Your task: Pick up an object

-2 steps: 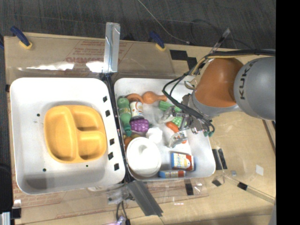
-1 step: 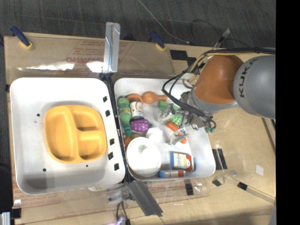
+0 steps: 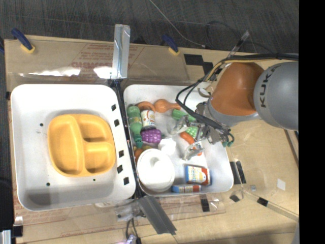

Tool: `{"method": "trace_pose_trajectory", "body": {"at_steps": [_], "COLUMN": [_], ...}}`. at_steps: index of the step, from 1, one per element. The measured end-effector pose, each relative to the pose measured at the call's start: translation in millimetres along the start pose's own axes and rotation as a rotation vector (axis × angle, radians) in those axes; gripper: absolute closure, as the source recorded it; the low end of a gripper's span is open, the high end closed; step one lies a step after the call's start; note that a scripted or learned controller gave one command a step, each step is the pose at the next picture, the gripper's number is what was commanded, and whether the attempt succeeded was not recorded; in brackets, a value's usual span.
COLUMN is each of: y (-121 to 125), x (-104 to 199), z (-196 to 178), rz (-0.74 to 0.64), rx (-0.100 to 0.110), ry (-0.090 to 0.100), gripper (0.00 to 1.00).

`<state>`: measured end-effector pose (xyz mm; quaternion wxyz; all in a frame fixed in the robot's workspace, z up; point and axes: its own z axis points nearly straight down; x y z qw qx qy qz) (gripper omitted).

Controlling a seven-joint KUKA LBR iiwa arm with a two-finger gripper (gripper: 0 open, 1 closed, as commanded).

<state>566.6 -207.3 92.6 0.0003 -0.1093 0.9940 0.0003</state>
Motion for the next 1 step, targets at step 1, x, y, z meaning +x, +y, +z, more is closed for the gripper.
{"method": "trace_pose_trajectory", "body": {"at_steps": [1], "y": [-1.9], "x": [-5.7], "z": [-0.8], "rz": [-0.047], "rx": [0.002], "ry": [-0.003], "gripper": [0.00]}}
